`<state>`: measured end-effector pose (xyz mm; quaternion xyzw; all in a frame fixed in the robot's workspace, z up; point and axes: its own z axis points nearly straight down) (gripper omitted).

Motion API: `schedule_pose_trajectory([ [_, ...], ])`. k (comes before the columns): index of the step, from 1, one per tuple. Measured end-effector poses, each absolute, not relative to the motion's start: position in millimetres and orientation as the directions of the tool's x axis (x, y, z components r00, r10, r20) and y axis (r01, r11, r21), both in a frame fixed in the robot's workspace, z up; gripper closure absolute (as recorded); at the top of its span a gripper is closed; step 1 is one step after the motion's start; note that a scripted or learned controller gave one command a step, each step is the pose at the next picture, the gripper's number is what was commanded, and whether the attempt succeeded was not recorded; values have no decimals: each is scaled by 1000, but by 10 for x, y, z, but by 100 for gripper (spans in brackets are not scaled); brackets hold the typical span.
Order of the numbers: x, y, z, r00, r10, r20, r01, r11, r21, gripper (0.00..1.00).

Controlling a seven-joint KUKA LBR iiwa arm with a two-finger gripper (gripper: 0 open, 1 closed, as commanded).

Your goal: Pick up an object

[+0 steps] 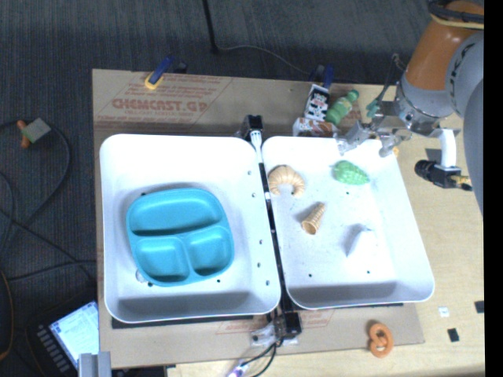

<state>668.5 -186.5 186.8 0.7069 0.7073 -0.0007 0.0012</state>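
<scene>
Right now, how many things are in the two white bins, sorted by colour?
Blue: 1, the tray in the left bin
Tan: 2, the croissant and the cone in the right bin
Green: 1, the bumpy toy
White: 1, a small pale piece, hard to make out
Total: 5

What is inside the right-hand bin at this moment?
Inside the right bin lie a croissant, an ice cream cone, a green bumpy item and a small white piece. The gripper hangs over its far edge, covering that strip.
</scene>
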Motion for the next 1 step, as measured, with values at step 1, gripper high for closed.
schedule_pose_trajectory([
  [1,6125,-1647,880,0,1000,-2,1000,0,5,0],
])
